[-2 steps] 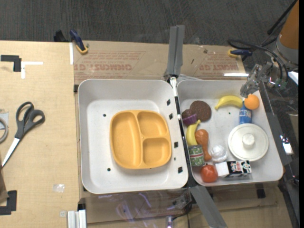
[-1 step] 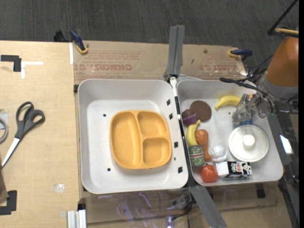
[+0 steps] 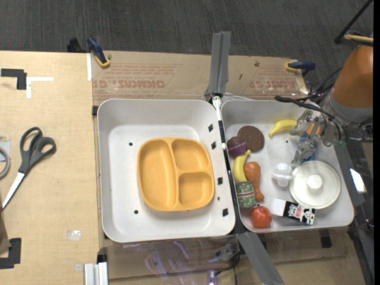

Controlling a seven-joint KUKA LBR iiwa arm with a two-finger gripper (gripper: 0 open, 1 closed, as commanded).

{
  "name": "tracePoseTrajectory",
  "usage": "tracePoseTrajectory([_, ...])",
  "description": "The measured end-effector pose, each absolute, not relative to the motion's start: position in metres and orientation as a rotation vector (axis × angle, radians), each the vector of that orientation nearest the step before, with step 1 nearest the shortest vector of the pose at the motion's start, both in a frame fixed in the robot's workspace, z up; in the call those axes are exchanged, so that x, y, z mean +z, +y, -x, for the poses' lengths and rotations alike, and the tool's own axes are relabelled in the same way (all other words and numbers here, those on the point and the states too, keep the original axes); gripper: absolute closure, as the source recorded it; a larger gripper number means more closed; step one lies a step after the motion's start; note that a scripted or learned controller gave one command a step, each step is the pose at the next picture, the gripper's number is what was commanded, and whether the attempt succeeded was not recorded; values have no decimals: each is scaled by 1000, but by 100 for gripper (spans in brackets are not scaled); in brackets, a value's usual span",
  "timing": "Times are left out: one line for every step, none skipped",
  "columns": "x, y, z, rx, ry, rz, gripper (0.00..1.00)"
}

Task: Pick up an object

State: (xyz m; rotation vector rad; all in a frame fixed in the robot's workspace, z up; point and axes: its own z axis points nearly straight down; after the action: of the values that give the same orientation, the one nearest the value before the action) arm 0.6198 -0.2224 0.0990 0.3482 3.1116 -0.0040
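My gripper (image 3: 304, 150) hangs over the right bin (image 3: 344, 218), near its right side, below the grey wrist and orange band. It is just above a small white cup (image 3: 282, 172) and a white upturned bowl (image 3: 314, 184). A small yellow banana (image 3: 283, 126) lies to the gripper's upper left. Further left are a brown round cookie (image 3: 252, 138), a purple piece (image 3: 236, 146), a second banana (image 3: 239, 167), an orange drumstick (image 3: 254, 176), a green can (image 3: 245, 195) and a red tomato (image 3: 260, 217). A black and white box (image 3: 298, 212) lies at the front.
The left bin (image 3: 113, 177) holds a yellow divided plate (image 3: 176, 174). Scissors (image 3: 27, 156) lie on the bench at the far left. A grey bar (image 3: 218, 64) stands behind the seam between the bins. Cables run by the arm at the right.
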Motion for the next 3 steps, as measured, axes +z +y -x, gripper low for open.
tracePoseTrajectory([98,-222,-650,2,3110,-592,0])
tracePoseTrajectory([96,-216,-642,-1,3066,-730,0])
tracePoseTrajectory([108,-216,-646,-4,3044,-723,100])
